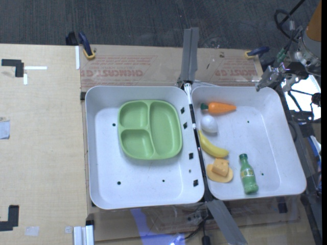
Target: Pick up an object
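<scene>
Nearby, carrot point(222, 107), egg point(209, 124), banana point(212, 146) and bottle point(248, 174) crowd together.

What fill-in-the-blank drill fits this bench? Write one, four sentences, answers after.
1. The green divided plate lies in the ___ bin.
2. The carrot lies in the ___ bin.
3. The white egg sits between the carrot and the ___.
4. The bottle is coloured ___.

Answers: left; right; banana; green
</scene>
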Robot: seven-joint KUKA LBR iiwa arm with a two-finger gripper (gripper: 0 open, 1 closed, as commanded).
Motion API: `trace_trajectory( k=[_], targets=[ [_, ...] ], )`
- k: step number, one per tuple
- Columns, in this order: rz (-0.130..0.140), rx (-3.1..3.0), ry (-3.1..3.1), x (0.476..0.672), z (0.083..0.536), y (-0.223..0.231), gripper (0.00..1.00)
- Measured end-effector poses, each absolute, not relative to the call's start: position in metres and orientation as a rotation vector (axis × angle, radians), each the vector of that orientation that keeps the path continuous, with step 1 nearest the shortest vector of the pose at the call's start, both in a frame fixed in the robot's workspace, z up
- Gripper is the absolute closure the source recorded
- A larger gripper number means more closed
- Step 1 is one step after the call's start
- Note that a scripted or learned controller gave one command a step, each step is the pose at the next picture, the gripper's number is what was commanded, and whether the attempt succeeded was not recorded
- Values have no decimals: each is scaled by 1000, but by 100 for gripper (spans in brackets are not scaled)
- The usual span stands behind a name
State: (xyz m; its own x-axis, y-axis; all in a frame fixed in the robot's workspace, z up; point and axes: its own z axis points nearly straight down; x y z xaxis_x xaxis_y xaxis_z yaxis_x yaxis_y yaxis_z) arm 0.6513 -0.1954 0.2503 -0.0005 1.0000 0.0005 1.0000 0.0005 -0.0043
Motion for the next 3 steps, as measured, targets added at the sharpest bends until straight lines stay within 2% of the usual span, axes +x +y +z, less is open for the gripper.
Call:
trace_trajectory(
  k=[1, 2, 3],
  targets=[
    [5, -2040, -2384, 659, 125, -152, 0],
    [3, -1898, -2500, 651, 107, -148, 0],
    [6, -1841, -2539, 658, 89, -105, 0]
  ],
)
